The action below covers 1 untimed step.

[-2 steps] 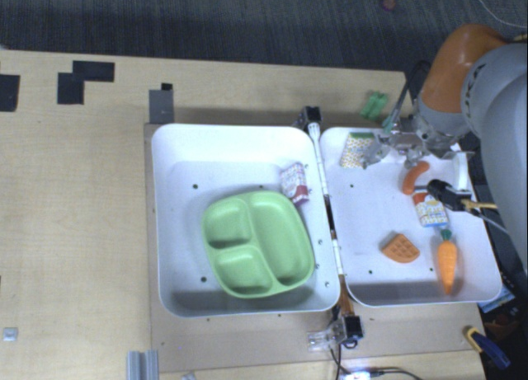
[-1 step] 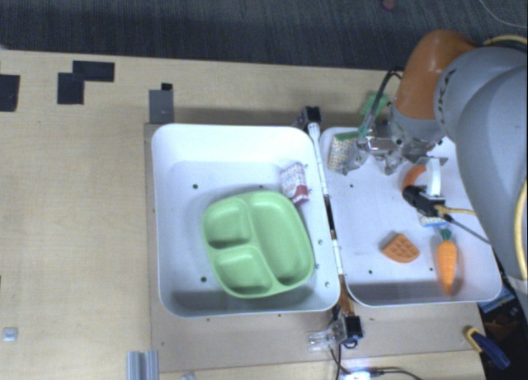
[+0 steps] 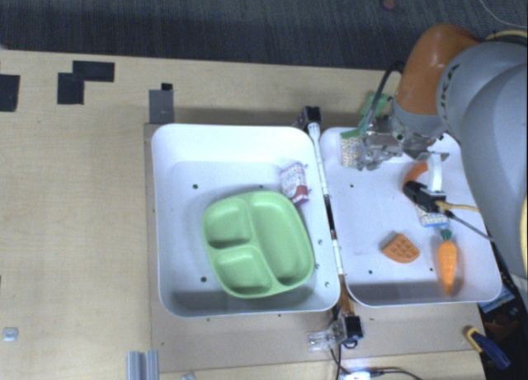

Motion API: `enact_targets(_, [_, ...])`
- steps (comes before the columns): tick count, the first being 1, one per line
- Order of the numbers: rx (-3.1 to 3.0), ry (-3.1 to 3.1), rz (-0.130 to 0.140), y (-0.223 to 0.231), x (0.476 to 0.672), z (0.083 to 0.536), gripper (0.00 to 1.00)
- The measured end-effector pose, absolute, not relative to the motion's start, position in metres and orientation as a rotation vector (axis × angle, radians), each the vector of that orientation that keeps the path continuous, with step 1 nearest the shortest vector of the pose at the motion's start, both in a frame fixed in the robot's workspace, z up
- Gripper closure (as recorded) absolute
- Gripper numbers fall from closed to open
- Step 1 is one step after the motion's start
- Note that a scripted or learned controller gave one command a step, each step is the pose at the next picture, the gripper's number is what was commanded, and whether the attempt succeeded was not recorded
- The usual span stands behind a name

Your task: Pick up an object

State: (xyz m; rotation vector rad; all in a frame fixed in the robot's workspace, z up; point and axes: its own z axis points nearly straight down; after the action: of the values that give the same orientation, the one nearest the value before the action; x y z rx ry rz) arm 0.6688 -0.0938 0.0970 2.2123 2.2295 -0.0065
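Observation:
My gripper (image 3: 373, 154) hangs over the back left part of the right bin (image 3: 369, 213), below the orange band of the arm. A small pale speckled item (image 3: 351, 151) lies just left of it; I cannot see whether they touch. An orange waffle-shaped toy (image 3: 400, 248) lies on the bin floor toward the front. A toy carrot (image 3: 446, 264) lies near the front right wall. An orange piece (image 3: 416, 171) and a white piece (image 3: 435, 175) show partly beside the wrist.
The left bin (image 3: 167, 205) holds a green divided plate (image 3: 258, 243) and a small wrapped packet (image 3: 294, 181) near its right wall. The arm's grey body covers the right bin's right side. Black marks lie on the bench at far left.

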Motion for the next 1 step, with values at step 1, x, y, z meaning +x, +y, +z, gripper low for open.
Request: enact_targets(1, [2.213, 2.218, 0.006, -0.177, 0.67, 0.2281, 1.0])
